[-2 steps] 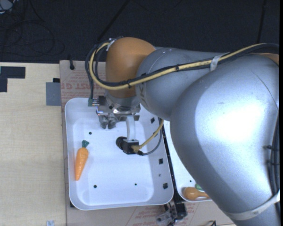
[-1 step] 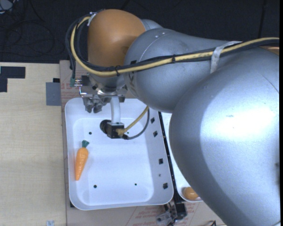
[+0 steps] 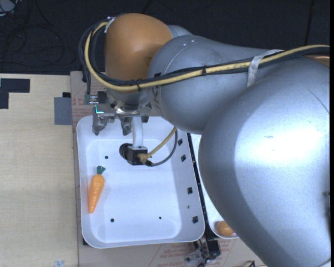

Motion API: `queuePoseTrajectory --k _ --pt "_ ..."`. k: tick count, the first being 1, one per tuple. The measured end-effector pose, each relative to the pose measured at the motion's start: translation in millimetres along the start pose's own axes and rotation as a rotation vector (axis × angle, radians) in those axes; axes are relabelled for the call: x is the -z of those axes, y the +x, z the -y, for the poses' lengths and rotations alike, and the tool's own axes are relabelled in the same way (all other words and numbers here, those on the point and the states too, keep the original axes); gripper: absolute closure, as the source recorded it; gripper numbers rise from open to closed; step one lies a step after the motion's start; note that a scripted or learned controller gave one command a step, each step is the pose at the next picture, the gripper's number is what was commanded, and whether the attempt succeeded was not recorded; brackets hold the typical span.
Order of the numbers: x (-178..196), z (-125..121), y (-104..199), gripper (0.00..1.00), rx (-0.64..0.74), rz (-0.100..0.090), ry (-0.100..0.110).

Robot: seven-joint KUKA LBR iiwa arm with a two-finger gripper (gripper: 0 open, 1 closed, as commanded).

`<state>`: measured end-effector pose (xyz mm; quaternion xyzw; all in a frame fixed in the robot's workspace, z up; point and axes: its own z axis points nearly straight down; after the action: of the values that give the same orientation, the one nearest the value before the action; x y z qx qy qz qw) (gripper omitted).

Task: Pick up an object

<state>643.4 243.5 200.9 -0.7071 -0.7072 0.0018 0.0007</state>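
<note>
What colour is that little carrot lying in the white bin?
The carrot is orange with a small green top, seen clearly in the camera view.

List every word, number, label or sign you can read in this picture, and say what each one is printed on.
None can be read.
Reddish print on the cardboard below the left bin: too blurred to read.
The toy carrot and the arm bear no lettering that I can make out.

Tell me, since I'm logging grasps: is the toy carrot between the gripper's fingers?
No, the toy carrot lies on the floor of the left bin near its left wall, apart from the gripper.
</note>
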Motion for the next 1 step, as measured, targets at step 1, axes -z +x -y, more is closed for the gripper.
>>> queuePoseTrajectory --k 1 --pt "224.2 -1.0 -1.4 0.0 0.001 -0.006 -0.018"
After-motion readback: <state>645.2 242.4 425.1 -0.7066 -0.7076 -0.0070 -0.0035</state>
